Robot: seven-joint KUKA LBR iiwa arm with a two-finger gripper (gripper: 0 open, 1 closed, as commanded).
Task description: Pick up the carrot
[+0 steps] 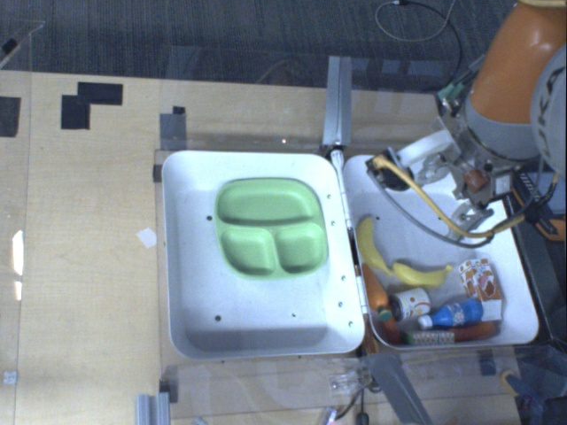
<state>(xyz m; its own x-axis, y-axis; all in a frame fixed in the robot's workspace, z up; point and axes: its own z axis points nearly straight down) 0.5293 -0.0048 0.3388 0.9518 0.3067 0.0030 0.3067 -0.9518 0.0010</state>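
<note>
The carrot (377,292) is a short orange piece lying along the left wall of the right bin (523,277), just below the banana's lower end. The gripper (469,200) hangs over the upper right part of that bin, well up and to the right of the carrot, with yellow and black cables looped beneath it. Nothing shows between it and the carrot but bare bin floor and the banana.
A yellow banana (394,262), a small can (411,305), a blue-capped bottle (454,315), a printed carton (479,282) and a long red item (469,332) crowd the right bin's lower half. The left bin (186,264) holds a green divided plate (270,226).
</note>
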